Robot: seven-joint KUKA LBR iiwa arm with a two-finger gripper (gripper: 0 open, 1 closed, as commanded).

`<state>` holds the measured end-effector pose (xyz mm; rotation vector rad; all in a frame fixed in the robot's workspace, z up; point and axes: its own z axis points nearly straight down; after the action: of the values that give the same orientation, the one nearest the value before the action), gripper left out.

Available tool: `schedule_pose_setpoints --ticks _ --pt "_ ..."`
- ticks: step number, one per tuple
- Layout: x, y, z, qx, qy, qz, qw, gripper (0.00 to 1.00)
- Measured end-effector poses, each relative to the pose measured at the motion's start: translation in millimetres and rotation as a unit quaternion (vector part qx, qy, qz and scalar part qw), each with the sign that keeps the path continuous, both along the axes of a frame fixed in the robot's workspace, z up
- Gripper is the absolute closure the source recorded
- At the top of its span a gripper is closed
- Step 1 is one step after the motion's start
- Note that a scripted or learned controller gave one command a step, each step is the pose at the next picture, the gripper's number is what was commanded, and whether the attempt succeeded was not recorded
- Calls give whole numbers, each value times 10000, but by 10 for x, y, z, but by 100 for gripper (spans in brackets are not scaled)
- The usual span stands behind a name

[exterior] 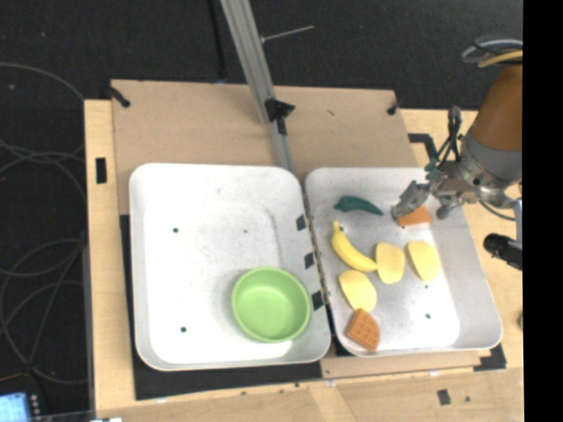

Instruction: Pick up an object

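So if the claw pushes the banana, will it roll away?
Probably not far. The banana is curved and lies flat in the right bin, so it would more likely slide or spin than roll. Its smooth, toy-like skin might slip. Yellow pieces close beside it could get bumped.

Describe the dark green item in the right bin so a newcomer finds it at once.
Look in the right bin, near its far edge. The dark green item lies just above the banana, left of the gripper. It alone there is teal-green; its neighbours are yellow or orange.

Grey slanted pole [251, 55] behind the bins, loose cables [35, 236] at left.
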<state>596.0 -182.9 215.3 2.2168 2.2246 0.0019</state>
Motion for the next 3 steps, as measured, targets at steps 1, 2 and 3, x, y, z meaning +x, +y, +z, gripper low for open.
schedule_pose_setpoints --ticks 1,2,3 --pt "0 0 0 -1 0 1 10000 0" --pt "-26 -7 -632 -9 32 -18 10000 0" --pt "-22 -24 -1145 -22 -1 -19 10000 0"
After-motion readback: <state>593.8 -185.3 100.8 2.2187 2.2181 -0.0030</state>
